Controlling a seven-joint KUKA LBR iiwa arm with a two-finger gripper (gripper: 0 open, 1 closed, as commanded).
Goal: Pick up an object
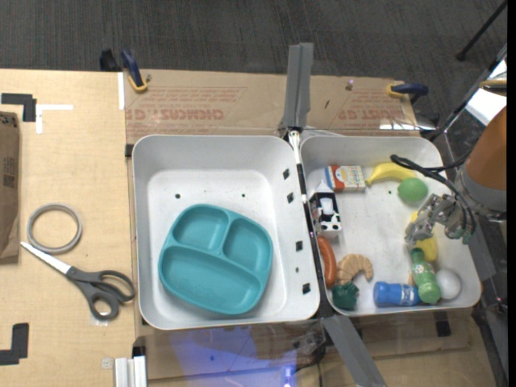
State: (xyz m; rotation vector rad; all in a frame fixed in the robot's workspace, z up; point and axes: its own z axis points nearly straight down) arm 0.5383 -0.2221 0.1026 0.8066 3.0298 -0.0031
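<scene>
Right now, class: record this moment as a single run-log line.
arm: over right bin | tool: low at right side, above yellow item | grasp: cannot tell | left bin: teal tray

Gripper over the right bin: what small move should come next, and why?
Probably a short straight descent. The gripper hangs above the right bin with nothing visible between its fingers, and a yellow item and green bottle lie just below it, so lowering looks like the shortest way to a grasp.
</scene>
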